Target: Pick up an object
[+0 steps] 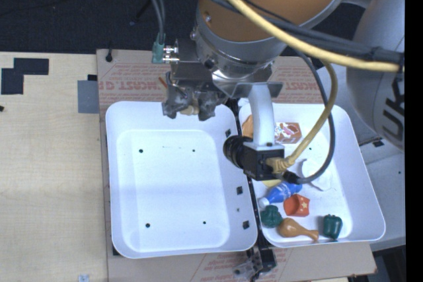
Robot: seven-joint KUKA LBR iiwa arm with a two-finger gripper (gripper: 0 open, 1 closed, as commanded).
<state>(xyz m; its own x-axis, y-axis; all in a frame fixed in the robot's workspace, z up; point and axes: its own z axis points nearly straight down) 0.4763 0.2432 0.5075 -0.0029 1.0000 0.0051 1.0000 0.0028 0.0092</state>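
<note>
Over the left bin's twelve o'clock rim, the arm hangs steeply down, its jaws too shadowed to judge open or closed. Toys cluster at six o'clock in the right bin: blue piece, red piece, tan drumstick.

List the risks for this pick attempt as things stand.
1. The claw sits over the far rim of the left bin, while the toys lie in the right bin; a descent here would likely grab nothing.
2. The blue toy, red toy, dark green toy and tan toy are bunched together, so a grasp may catch two or knock one aside.
3. The yellow cable hangs over the right bin and could snag.
</note>
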